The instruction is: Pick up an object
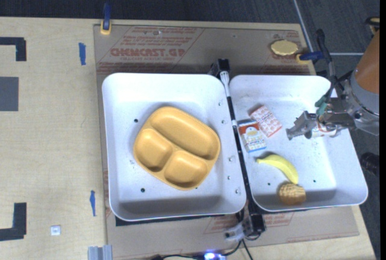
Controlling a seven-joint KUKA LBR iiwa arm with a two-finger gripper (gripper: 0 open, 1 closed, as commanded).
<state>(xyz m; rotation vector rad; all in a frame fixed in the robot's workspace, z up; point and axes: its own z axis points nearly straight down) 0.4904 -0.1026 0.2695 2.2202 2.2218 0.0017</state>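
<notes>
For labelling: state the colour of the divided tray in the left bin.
Yellow-orange divided tray, clearest in the camera view.

One fixed camera above the bench, looking down at a slant, both white bins [114, 132] in frame

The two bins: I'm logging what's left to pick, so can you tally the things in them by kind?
Yellow divided tray: 1
Small printed packets: 2
Banana: 1
Brown round item, too small to identify: 1
Total: 5
</notes>
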